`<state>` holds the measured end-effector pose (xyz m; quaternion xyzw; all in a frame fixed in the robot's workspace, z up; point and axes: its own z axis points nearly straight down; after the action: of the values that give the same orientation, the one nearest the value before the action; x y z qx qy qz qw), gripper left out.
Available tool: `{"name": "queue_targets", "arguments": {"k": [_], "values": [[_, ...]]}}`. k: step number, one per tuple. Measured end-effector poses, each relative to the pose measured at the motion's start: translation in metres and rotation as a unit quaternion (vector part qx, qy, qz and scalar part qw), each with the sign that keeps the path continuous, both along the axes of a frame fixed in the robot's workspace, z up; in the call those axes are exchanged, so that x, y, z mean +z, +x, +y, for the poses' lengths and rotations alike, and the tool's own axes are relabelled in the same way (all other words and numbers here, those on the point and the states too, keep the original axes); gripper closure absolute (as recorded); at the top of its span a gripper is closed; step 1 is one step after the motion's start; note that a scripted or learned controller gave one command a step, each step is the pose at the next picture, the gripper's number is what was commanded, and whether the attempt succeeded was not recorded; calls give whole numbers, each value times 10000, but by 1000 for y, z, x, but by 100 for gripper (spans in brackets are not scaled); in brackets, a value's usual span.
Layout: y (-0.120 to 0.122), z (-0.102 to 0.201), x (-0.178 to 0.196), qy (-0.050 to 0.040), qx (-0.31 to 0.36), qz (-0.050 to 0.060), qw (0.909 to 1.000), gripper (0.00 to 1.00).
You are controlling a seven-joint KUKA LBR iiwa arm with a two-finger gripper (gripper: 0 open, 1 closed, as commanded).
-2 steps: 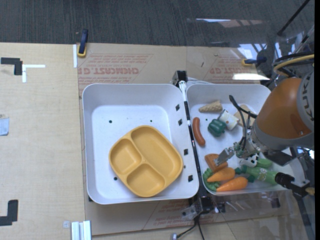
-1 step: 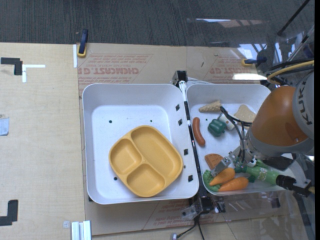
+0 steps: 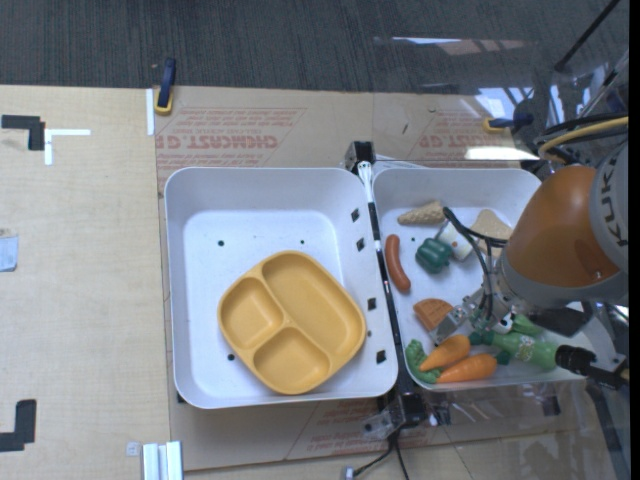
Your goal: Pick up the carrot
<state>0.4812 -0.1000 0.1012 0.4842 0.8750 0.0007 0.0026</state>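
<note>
— Where is there room to reach in?

— The left bin (image 3: 190,268) is open along its upper floor; the yellow divided plate (image 3: 290,320) takes its lower middle.

— And the right bin (image 3: 392,183)?

— Crowded. A sausage (image 3: 398,263) lies near the left wall, a green pepper (image 3: 433,255) beside it, bread pieces (image 3: 422,213) toward the top. Two carrots (image 3: 458,361) lie close together at the lower edge, a green bottle (image 3: 522,348) touching them, and the arm (image 3: 560,233) overhangs the right half.

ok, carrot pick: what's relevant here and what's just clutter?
Relevant:
carrots in the right bin
gripper just above them

Clutter:
yellow divided plate in the left bin
sausage
green pepper
bread pieces
green bottle
</note>
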Motion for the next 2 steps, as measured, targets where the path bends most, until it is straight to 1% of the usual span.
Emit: {"name": "queue_targets", "arguments": {"k": [1, 2], "values": [[14, 78, 98, -2, -41, 11, 10000, 100], [14, 78, 98, -3, -37, 12, 10000, 0]]}}
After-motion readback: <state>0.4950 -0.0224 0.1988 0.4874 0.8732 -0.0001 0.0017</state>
